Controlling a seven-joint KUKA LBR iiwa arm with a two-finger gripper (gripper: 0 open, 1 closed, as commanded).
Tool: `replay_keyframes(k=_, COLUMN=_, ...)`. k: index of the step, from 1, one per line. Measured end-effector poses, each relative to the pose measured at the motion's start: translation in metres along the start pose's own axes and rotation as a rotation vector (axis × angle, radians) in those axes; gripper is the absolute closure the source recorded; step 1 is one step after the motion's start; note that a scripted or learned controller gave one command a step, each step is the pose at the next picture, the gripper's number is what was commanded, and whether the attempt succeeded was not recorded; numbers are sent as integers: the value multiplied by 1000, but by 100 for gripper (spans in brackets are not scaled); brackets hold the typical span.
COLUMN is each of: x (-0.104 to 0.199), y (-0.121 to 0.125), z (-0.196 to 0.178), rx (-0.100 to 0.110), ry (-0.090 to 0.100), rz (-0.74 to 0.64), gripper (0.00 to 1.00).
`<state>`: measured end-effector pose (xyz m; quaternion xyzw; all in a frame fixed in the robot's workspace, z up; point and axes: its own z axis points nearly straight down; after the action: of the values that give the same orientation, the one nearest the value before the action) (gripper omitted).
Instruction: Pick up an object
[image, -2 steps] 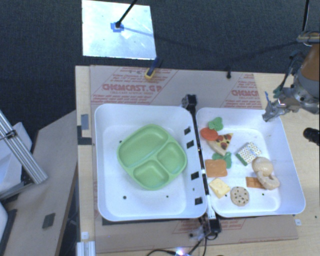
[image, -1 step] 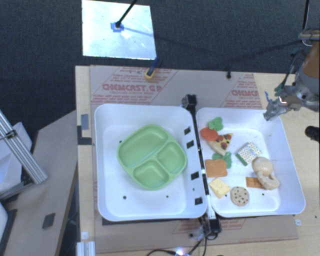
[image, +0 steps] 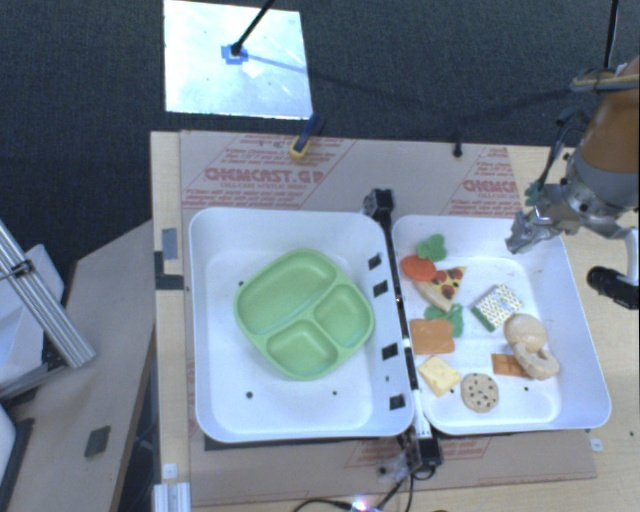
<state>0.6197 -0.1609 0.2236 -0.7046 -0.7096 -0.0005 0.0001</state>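
Nearest lies the cookie (image: 481, 392), at the right bin's (image: 575, 300) near edge. Whether the claw (image: 524, 234) at the far edge is open, I cannot tell; it should descend straight above one separate piece.

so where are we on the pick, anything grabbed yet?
Nothing looks picked yet. The claw sits over the right bin's far edge with nothing visible between its fingers. The toy food, such as the pizza slice and cookie, lies in that bin. The descent, grasp and lift are all left.

A green divided plate (image: 303, 315) lies in the left bin (image: 215, 400).
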Motion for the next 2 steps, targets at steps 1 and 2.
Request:
replay_keyframes(k=1, x=57, y=-22, z=2, rx=0, ry=2, rz=-2, gripper=100)
replay_keyframes(k=2, x=92, y=-18, z=1, rx=-1, ry=0, rz=-1, gripper=100)
